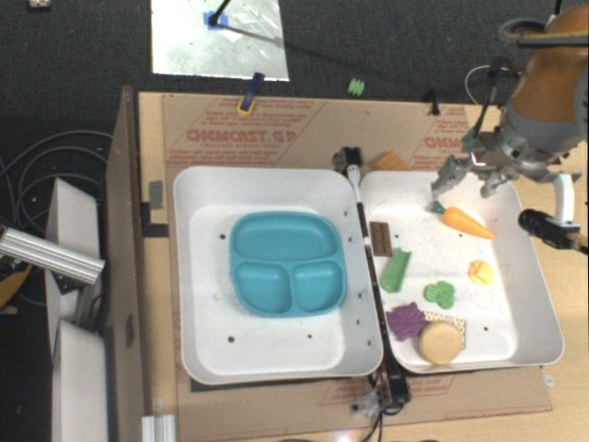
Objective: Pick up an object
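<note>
The right bin [529, 288] holds several toy foods. An orange carrot [465, 220] lies at its back. A green pickle [397, 270] and a brown bar [379, 238] sit by the left wall. A green sprig [440, 294], a yellow piece [479, 272], purple grapes [406, 320] and a tan bun [440, 343] lie toward the front. My gripper [467, 184] hangs over the bin's back edge, just above and behind the carrot. It is open, with its two grey fingers [448, 175] spread and nothing between them.
The left bin [207, 339] holds a blue divided tray [287, 263]. An orange piece [390, 162] lies on the bench behind the bins' divider. A small teal bit [438, 208] sits beside the carrot's tip.
</note>
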{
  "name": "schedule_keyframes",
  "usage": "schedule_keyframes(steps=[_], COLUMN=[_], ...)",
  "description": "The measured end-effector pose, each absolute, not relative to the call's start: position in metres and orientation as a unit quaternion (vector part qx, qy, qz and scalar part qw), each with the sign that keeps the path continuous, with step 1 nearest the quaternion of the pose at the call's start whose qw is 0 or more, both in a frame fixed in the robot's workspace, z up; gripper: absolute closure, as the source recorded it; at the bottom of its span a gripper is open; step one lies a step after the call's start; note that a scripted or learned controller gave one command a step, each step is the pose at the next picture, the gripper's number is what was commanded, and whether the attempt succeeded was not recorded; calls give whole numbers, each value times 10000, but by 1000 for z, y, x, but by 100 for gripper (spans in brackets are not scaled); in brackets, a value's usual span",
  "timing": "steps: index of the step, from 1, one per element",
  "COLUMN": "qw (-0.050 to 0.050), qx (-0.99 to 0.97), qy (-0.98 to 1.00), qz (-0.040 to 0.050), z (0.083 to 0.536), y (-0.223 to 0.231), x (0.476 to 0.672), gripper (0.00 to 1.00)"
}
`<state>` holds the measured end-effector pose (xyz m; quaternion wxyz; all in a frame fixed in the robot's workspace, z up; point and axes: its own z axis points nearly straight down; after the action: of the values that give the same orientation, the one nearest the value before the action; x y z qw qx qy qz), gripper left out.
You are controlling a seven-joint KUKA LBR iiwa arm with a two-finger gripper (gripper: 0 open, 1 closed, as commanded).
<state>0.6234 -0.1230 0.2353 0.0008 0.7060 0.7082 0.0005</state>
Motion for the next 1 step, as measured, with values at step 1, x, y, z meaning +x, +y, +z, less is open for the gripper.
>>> schedule_keyframes(steps=[1], qw=[19], qx=[7049], qy=[7093], qz=[17], z=[246], y=[-123], x=[624], gripper=[100])
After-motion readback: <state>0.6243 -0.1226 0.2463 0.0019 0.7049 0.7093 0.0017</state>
